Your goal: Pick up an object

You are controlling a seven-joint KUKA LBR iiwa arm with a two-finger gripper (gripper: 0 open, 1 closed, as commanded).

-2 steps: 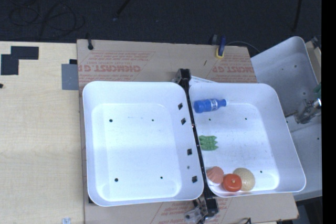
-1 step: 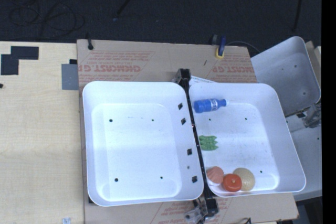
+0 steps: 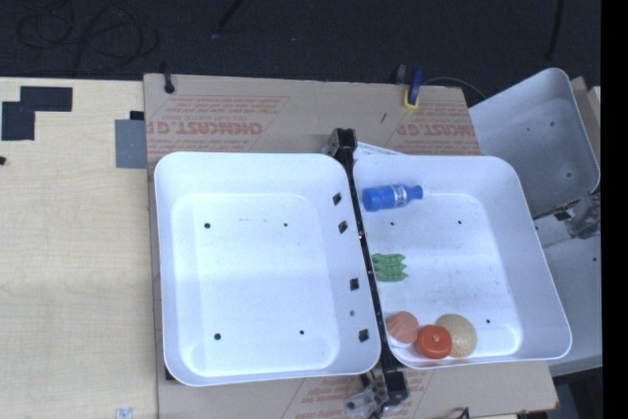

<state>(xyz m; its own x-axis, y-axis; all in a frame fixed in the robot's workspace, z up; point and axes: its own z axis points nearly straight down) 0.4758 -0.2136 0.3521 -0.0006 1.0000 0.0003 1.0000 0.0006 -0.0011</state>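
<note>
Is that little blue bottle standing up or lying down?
Lying down. The blue bottle rests on its side near the far edge of the right bin, its pale cap end pointing right.

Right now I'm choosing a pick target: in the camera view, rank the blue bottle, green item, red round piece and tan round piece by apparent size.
1. blue bottle
2. tan round piece and green item, too alike to rank
3. red round piece, slightly smaller

One fixed camera looks down at a slant (from above the bench) on both white bins (image 3: 167,211)
</note>
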